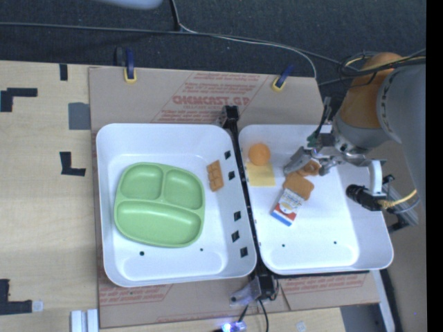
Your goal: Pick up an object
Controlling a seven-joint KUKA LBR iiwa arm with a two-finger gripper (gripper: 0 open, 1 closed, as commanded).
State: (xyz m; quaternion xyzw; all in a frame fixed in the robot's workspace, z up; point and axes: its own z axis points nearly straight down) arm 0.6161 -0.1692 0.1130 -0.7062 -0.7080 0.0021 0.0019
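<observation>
My gripper [311, 163] hangs low over the right bin [325, 254], near its upper middle. It is open, and its fingers [296, 162] stand spread on either side of an orange-brown bit. Just below lies a brown bread-like piece [299, 185], and whether that bit belongs to it I cannot tell. A small white carton with red and blue print [285, 209] leans against the piece's lower side. To the left lie an orange ball [259, 153] and a pale yellow slab [261, 177]. Nothing is lifted.
The left bin [124, 140] holds a green divided plate [160, 204] and a small brown cracker piece [215, 176] by its right wall. A black divider [239, 185] runs between the bins. The arm's grey body [398, 116] covers the right bin's upper right corner.
</observation>
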